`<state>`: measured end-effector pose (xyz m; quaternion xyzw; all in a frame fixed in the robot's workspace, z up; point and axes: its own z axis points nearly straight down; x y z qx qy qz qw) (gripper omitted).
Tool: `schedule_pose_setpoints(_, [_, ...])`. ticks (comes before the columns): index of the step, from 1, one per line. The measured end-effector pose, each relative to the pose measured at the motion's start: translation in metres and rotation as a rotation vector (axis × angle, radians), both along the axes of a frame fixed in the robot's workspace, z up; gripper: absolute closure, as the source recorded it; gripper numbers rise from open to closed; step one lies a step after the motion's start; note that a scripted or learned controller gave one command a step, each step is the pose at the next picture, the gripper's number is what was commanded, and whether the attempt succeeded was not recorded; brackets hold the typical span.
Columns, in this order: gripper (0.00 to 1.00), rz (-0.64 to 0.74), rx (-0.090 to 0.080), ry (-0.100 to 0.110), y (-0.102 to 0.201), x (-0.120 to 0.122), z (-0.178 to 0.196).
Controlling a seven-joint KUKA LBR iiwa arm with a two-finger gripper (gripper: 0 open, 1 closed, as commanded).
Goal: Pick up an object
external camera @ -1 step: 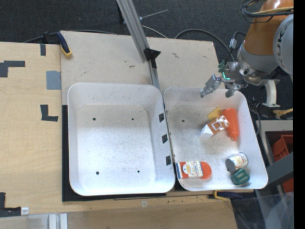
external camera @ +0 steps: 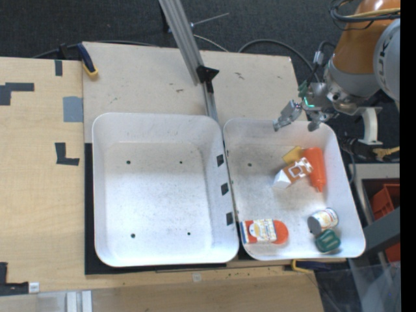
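My gripper (external camera: 299, 119) hangs over the far rim of the right bin (external camera: 253, 174), its two fingers spread apart with nothing between them. Below it in that bin lie an orange carrot-shaped piece (external camera: 316, 167), a small orange-and-white carton (external camera: 296, 173) leaning against it, and a yellow bit (external camera: 292, 153) just above. Near the front edge rest a red-and-white packet (external camera: 265, 231), a small grey-topped can (external camera: 322, 220) and a green item (external camera: 328, 241).
The left bin (external camera: 156, 187) sits beside the right one, with black clips along the shared wall. A slanted metal rail (external camera: 185, 34) rises behind the bins. Cables run along the bench's far right, and a yellow-handled clamp (external camera: 88, 60) lies at the back left.
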<state>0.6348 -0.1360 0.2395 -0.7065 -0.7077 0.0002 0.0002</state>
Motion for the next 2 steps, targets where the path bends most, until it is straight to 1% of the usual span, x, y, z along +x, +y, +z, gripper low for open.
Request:
schedule_pose_setpoints(1, [0.00,0.000,-0.001,0.005,0.003,-0.003,-0.044])
schedule_pose_setpoints(2, [0.00,0.000,0.000,0.005,0.003,-0.010,-0.089])
